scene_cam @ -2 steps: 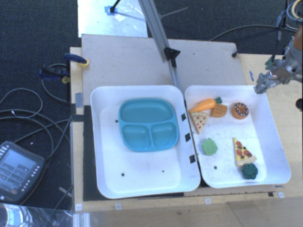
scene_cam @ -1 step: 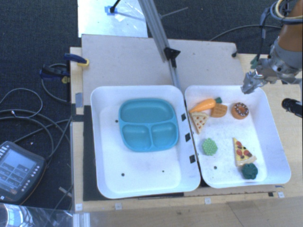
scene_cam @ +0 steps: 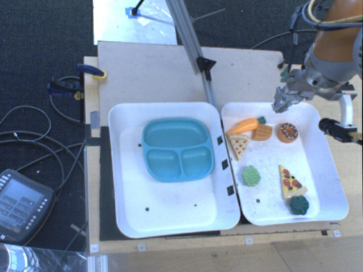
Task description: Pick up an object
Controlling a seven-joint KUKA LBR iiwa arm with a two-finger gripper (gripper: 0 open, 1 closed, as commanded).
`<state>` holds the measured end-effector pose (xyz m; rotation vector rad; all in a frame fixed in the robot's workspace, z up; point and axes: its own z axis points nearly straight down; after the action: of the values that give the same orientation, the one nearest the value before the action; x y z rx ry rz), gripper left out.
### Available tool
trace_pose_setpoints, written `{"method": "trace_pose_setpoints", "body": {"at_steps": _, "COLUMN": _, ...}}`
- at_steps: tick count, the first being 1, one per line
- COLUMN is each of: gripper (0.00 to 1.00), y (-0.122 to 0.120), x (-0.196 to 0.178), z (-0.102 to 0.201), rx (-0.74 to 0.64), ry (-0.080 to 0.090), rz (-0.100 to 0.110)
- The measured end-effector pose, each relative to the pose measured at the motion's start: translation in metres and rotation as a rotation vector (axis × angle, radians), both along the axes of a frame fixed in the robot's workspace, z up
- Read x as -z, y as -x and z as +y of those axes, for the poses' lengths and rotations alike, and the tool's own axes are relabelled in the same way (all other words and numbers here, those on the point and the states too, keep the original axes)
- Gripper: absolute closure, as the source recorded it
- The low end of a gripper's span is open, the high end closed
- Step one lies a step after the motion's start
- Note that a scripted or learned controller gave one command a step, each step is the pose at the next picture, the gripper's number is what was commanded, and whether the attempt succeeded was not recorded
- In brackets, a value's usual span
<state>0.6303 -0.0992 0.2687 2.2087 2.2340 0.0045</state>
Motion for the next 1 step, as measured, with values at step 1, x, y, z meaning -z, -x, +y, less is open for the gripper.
{"method": "trace_pose_setpoints", "body": {"at_steps": 1, "gripper": 1.0, "y": 0.0075, "x": -0.0045, "z": 0.0575, "rx": 0.0, "ry": 0.0, "rz": 0.001}}
